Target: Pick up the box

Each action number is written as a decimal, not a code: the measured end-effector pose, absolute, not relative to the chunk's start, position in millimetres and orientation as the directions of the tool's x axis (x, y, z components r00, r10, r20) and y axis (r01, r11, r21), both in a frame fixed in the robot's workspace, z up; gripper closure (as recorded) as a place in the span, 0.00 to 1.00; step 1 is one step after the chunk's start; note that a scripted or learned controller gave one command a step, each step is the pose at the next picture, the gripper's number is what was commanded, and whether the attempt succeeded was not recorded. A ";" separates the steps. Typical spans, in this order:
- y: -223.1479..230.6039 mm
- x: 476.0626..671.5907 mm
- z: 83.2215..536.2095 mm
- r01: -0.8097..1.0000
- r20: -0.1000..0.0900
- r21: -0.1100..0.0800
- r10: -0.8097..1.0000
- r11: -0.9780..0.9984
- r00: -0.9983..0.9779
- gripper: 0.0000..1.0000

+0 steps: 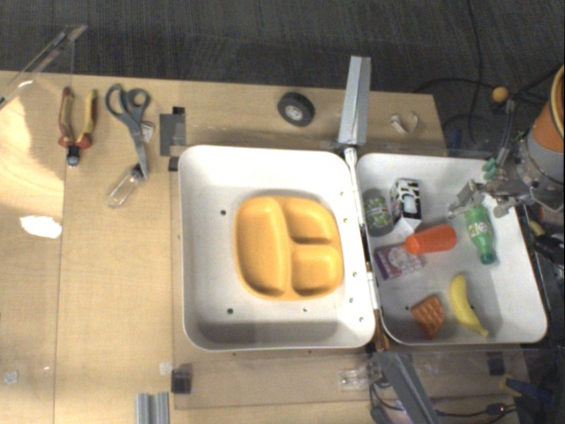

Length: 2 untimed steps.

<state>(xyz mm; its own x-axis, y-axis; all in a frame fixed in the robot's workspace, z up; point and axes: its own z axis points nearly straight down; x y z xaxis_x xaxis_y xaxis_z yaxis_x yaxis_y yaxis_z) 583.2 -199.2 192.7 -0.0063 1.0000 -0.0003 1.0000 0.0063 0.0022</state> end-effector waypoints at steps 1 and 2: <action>-123.1 595.8 119.1 1.000 -0.001 0.005 1.000 -0.020 0.020 0.00; -110.1 579.0 93.7 1.000 -0.023 0.025 1.000 -0.014 0.015 0.00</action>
